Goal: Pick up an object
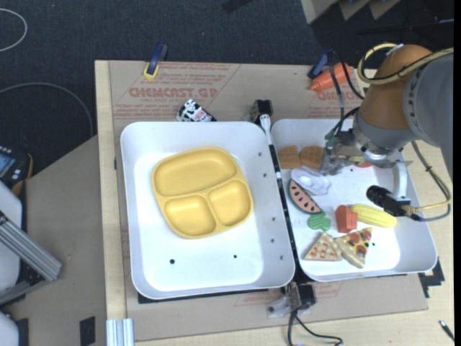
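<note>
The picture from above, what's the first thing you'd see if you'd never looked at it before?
The big yellow divided plate jumps out first, lying alone in the left white bin. Next comes the grey arm with its orange band, reaching into the right white bin at its far end. Near it lie bright toy foods: a watermelon slice, corn and pizza slices.

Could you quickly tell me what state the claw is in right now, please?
Claw: low in the right bin, near the white object; open or closed cannot be told.

Brown bench board (216, 81) bears two white bins: left bin (137, 215), right bin (418, 247). Small black-and-white object (193, 111) rests just behind left bin.
</note>
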{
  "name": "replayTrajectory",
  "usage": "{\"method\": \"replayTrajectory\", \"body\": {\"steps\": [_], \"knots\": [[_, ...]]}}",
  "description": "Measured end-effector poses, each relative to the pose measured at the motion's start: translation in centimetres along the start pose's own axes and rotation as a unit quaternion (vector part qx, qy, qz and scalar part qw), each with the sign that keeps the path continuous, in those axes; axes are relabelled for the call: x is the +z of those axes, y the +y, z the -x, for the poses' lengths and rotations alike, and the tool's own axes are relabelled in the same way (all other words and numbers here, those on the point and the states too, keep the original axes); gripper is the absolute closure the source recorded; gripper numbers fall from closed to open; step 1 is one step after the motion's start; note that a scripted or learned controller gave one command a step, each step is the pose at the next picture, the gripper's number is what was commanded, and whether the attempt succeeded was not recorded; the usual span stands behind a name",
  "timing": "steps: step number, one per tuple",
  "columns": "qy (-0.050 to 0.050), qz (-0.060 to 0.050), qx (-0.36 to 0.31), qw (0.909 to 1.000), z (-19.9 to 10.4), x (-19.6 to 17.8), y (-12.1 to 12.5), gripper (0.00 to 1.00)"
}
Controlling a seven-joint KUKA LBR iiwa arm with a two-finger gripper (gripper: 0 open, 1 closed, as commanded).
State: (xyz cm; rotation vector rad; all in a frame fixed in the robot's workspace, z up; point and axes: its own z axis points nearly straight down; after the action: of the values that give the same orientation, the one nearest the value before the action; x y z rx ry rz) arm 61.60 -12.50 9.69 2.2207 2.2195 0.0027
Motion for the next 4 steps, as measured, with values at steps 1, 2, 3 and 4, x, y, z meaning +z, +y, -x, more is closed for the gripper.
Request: {"method": "replayTrajectory", "body": {"steps": [1, 2, 3, 4], "knots": [[-0.001, 0.001, -0.001, 1.0000, -0.8, -6.0, 0.2, 1.00], [-0.001, 0.002, -0.001, 1.0000, -1.2, -10.7, 1.0, 1.00], [-0.001, 0.002, -0.001, 1.0000, -1.2, -13.0, 1.1, 1.00], [0.002, -0.003, -0.003, 1.0000, -6.3, -13.9, -1.4, 1.00]]}}
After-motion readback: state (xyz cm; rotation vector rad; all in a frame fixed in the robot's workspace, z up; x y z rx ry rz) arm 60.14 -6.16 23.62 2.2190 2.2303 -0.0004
